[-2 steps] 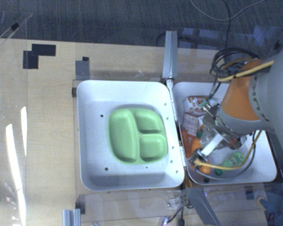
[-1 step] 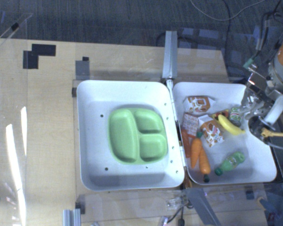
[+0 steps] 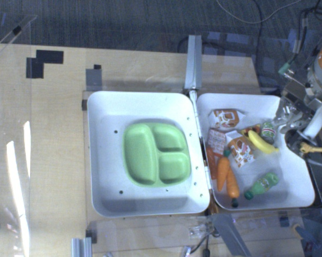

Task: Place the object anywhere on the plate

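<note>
The green plate (image 3: 156, 154) sits in the middle of the left bin (image 3: 102, 197). It has three parts, and nothing lies on it. The things to pick from lie in the right bin (image 3: 300, 191), all close together.

There is a yellow banana (image 3: 261, 142), two orange carrots (image 3: 226, 176) side by side, a green bottle (image 3: 262, 185), some snack packets (image 3: 226, 118) and a small round can (image 3: 267, 128). The task does not say which one to take.

The gripper (image 3: 290, 116) is at the far right edge of the right bin, near the can and the banana. I cannot tell how the jaws stand, because the picture is too busy there. I see nothing held in them.

The banana looks like a light toy, hard and smooth, so it may slip. It is best to take it across its middle, where it is thin. The bottle is round and could roll away. It lies apart from the rest, so there is room to reach it. The packets are flat and soft, and hard to pinch.

The banana touches a packet and is close to the can, so the jaws have little room there. The bin walls are low. The wall between the two bins must be crossed to get to the plate. The plate is wide, so any spot on it works.
</note>
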You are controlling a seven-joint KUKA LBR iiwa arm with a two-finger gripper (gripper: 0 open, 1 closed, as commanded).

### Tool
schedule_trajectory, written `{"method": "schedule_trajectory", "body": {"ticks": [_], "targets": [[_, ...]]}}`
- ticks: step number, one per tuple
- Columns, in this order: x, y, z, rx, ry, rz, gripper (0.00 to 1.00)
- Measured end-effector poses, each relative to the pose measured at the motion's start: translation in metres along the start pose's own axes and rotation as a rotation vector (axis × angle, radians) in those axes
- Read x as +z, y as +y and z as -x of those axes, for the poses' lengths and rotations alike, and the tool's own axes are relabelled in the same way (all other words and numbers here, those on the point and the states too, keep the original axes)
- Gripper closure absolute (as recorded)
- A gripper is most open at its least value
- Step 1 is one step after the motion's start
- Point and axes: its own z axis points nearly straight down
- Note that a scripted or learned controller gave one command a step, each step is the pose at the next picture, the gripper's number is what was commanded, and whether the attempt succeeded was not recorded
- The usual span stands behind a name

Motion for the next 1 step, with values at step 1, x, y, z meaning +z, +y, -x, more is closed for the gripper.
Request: {"method": "schedule_trajectory", "body": {"ticks": [1], "targets": [[-0.0399, -0.0304, -0.036, -0.1, 0.001, -0.002, 1.0]]}}
